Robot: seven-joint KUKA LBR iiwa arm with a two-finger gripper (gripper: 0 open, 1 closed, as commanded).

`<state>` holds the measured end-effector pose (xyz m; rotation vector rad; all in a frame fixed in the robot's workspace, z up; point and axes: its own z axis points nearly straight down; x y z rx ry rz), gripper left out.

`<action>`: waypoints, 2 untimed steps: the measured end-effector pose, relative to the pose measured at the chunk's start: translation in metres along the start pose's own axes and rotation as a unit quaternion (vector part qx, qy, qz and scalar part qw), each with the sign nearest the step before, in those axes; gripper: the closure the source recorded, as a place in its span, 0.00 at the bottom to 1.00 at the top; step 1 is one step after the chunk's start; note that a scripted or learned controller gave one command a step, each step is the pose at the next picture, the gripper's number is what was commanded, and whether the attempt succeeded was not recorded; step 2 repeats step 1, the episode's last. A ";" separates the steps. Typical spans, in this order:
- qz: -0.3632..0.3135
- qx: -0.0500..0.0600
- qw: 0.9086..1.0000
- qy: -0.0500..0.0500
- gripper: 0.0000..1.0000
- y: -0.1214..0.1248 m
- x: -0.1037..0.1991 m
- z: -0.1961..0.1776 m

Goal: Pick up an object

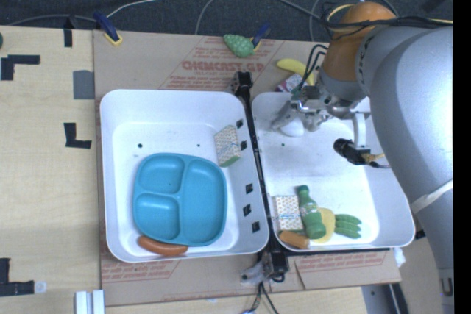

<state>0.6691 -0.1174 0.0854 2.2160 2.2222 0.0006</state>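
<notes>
Down low in the right bin point(383, 224), at its twelve o'clock corner, gripper point(293, 116) poised right over a small white object point(293, 129). Jaws spread apart, nothing between them, white piece sitting just beneath. Best to square up over that piece, sink fully to the floor, then close slowly, as it looks smooth and likely to squirt out. Easier targets at six o'clock: green bottle point(309, 212), orange carrot-like piece point(294, 239), patterned packet point(287, 212).

arm point(412, 106) cut off at right edge; white object point(293, 127) under hand point(298, 112) part hidden, fingers' spread unclear
</notes>
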 end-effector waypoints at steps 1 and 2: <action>-0.001 0.000 1.000 -0.001 1.00 0.000 0.000 -0.010; -0.001 0.000 1.000 -0.001 1.00 0.000 0.000 -0.010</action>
